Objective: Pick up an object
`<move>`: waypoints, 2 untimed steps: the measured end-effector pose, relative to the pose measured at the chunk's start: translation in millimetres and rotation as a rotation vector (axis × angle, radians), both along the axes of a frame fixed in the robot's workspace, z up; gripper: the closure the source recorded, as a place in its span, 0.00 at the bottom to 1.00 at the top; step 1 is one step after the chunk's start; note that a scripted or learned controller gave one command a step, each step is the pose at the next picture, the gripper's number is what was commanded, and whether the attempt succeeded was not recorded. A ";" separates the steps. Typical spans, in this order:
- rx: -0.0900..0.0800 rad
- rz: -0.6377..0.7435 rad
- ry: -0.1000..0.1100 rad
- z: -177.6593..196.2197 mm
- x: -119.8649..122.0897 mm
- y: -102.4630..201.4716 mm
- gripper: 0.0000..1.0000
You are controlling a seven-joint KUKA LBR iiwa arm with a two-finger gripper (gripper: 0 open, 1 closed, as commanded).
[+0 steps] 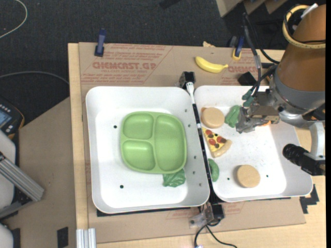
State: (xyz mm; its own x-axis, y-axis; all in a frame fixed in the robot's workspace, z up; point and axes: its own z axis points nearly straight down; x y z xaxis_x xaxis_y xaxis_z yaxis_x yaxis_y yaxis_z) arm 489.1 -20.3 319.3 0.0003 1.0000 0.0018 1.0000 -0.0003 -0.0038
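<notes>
Green toy leaf (232,114) sits just beside my gripper (248,126) — grasp approaching, I judge — finger state I cannot tell.

The grey arm (297,76) reaches in from the right, its orange band (310,27) high at the upper right corner. The wrist bends downward and to the left, carrying the gripper (247,125) low, pointing down.
</notes>
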 end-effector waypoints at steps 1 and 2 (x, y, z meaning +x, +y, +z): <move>0.001 0.008 0.003 -41.2 -11.0 65.7 1.00; 0.001 0.004 -0.022 93.4 -8.3 74.0 1.00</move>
